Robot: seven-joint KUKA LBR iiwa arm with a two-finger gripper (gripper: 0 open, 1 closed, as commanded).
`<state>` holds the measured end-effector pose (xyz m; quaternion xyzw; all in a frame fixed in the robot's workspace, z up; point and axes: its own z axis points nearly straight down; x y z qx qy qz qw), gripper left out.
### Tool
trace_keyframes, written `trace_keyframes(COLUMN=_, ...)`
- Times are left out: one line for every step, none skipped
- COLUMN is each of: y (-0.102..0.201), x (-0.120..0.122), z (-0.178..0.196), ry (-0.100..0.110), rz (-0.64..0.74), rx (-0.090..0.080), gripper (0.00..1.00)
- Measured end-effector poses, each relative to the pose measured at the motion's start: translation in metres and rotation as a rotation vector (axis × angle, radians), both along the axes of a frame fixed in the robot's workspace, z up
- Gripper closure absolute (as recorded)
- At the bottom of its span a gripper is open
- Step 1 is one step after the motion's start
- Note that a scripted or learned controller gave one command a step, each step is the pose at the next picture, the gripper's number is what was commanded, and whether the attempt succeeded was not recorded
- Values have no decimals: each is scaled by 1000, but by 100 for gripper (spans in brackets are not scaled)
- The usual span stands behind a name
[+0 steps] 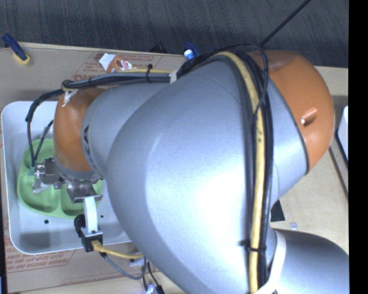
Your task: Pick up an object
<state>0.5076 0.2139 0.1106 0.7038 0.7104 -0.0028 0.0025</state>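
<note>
Grey arm (196, 176) looming over left white bin (15, 225), gripper (46, 176) low above green object (34, 195), grip state perhaps hidden, cannot tell.

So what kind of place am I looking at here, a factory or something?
More likely a robotics lab or test bench than a factory floor. A large grey arm with loose cabling reaches down into a shallow white bin holding a green object, and the bin sits on a plain cardboard-covered bench.
</note>
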Motion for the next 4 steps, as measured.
trace_keyframes(y=3, x=-30, z=-18, ry=-2, rz=-5, rx=7, gripper=0)
trace_keyframes(y=3, x=-29, z=-7, ry=-3, rz=-1, rx=5, gripper=100)
trace_keyframes(y=3, x=-29, z=-7, ry=-3, rz=-1, rx=5, gripper=0)
trace_keyframes(y=3, x=-29, z=3, ry=-1, rz=2, rx=3, gripper=100)
